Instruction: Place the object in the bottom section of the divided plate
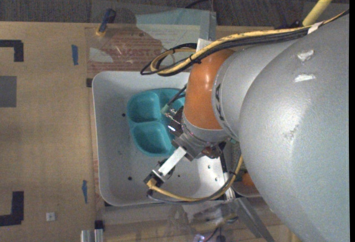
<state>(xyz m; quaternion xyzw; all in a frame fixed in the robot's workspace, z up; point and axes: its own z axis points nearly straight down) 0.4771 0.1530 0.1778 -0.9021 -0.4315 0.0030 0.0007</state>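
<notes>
Teal plastic divided plate lies in shallow white bin on bench, its right side hidden under grey arm. Hand sits at plate's right edge; grip state unreadable. Object's position cannot be told.

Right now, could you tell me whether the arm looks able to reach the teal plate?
Probably yes: the arm hangs over the bin, right above the plate's right edge, with nothing visible in the way.

The grey arm covers the right side of the teal divided plate.
</notes>
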